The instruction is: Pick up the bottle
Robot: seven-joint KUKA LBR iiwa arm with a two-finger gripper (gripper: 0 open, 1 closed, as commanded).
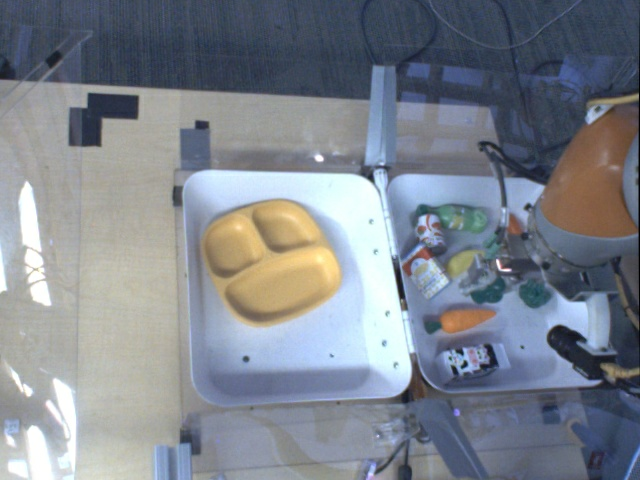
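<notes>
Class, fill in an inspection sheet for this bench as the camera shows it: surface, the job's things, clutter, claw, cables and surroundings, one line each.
Surface: wooden bench bearing a left bin and a right bin, both white.
Job's things: green bottle lying on its side near the right bin's far edge.
Clutter: yellow divided plate in the left bin; carrot, black-and-white carton, small packet and yellow piece in the right bin.
Claw: claw low over the right bin, beside the bottle; fingers too blurred to judge.
Cables: black cable looping on the floor beyond the bench.
Surroundings: dark grey carpet.
</notes>
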